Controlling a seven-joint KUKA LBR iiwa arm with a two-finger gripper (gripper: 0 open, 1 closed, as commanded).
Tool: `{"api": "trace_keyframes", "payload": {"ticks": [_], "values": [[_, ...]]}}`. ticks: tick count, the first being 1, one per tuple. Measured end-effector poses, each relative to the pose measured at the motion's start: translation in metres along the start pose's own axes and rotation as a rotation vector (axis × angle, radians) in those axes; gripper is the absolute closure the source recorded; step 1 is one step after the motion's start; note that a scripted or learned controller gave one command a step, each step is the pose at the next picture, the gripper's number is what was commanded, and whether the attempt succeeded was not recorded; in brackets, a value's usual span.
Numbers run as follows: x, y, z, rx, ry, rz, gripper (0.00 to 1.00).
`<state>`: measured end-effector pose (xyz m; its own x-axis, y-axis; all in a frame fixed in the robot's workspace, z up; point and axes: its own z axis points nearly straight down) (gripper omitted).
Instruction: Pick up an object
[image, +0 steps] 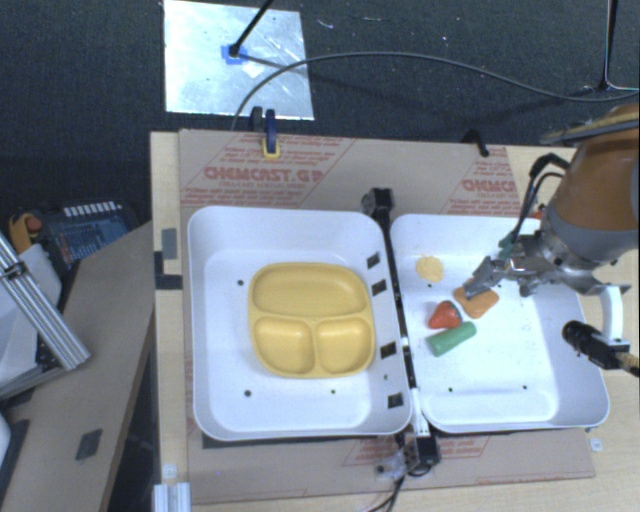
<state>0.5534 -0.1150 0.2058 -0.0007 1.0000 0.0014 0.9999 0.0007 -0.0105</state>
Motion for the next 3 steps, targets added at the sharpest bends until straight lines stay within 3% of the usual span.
{"api": "trace_keyframes", "payload": {"ticks": [1,3], "values": [[0.000,0.003,-0.006,-0.012,-0.002,-0.002,0.00],[-0.006,0.001,0.094,-0.009,-0.001,0.000,0.00]]}}
